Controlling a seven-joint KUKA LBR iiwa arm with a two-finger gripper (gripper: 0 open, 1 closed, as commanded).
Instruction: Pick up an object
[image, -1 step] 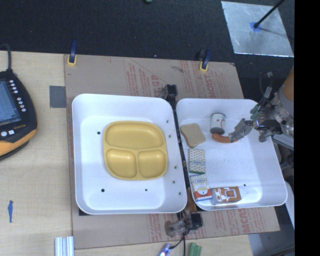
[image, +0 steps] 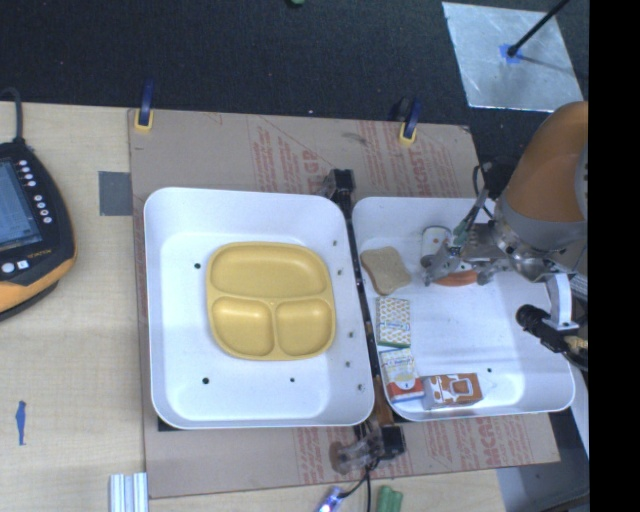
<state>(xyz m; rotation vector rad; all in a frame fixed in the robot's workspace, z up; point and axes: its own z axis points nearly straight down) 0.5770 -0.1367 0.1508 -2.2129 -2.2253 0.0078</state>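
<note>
Camera view showed printed packets whose writing was too small to read: a patterned card (image: 393, 322) and a small box (image: 452, 390) lay below and left of the claw (image: 452, 266) in the right bin (image: 540, 385). How far the claw stood open could not be told; it hung low just above an orange object (image: 461, 281), with a tan sponge (image: 385, 269) to its left.

I've got a flat tan sponge-ish piece (image: 385, 268) lying at the right bin's far left, a patterned card packet (image: 393, 322) just nearer than it, then an orange-and-white packet (image: 399, 372) and a small box (image: 452, 390) along the near edge
</note>
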